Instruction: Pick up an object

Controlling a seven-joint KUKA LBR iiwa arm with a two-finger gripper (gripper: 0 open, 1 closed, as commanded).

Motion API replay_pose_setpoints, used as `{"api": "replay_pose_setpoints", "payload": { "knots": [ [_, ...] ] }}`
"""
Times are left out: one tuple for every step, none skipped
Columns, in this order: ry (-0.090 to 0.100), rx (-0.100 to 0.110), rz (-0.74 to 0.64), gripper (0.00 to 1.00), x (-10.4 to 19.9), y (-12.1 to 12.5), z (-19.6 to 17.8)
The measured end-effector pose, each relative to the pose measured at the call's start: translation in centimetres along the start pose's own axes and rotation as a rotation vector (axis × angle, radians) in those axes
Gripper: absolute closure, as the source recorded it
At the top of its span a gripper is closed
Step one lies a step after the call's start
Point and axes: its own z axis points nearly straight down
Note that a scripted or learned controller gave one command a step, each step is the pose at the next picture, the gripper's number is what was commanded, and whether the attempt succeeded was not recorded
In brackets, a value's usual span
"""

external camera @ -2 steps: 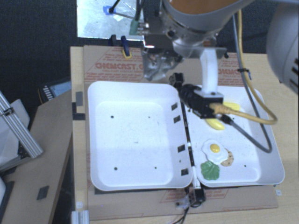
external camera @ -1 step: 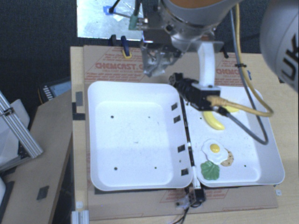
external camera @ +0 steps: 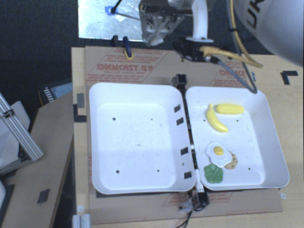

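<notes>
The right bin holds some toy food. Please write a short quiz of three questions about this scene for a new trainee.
1. True or false: the banana lies in the left bin.
2. Which item touches the fried egg? A) corn cob B) green leaf C) blue clamp
3. Fill in: the gripper is above the bench's ____ edge.

Key: 1 false, it lies in the right bin; 2 B; 3 far.

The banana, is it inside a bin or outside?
Inside. The banana lies flat on the floor of the right bin, touching the corn.
</notes>
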Motion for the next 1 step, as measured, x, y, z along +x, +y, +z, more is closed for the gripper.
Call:
{"api": "replay_pose_setpoints", "payload": {
  "knots": [
    [-0.004,0.012,-0.001,1.00,0.04,5.40,15.27]
  ]
}}
